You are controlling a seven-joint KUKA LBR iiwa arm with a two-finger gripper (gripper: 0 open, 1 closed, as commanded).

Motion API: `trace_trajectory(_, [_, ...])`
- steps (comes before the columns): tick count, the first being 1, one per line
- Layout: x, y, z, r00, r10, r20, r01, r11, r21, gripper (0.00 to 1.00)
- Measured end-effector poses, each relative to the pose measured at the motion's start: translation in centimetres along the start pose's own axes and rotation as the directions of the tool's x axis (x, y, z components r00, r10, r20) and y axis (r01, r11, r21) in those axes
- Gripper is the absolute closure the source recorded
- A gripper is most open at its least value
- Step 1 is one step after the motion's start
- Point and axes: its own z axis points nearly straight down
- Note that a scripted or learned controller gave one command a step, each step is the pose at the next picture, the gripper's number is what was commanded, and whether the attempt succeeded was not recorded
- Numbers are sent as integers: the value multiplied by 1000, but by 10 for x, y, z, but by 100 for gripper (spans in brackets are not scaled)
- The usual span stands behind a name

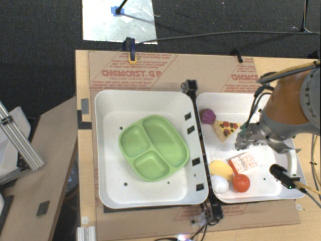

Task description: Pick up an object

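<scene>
Six small objects are sitting in the right bin (228, 98), any of them a candidate for the pick: a purple piece (207, 116) near the divider, a pizza slice (226, 129) just right of it, a red-and-white packet (243, 162) lower down, a yellow item (220, 168) beside that, a white ball (219, 184) touching the yellow one, and a red ball (241, 183) just below the packet. Now the gripper (243, 139) is hanging over the middle of that bin, between the pizza slice and the packet, and whether the claw is spread or pressed together cannot be told from up here. Above it the arm (288, 107) is reaching in from the right, orange band showing. Over in the left bin (108, 134), a green divided plate (153, 147) is lying tilted, well apart from the action.
</scene>
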Motion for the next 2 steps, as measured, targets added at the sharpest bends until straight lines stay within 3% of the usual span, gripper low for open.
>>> trace_trajectory(2, [-1, 10, -88, 1000, -2, 1, 2, 1000, -4, 100])
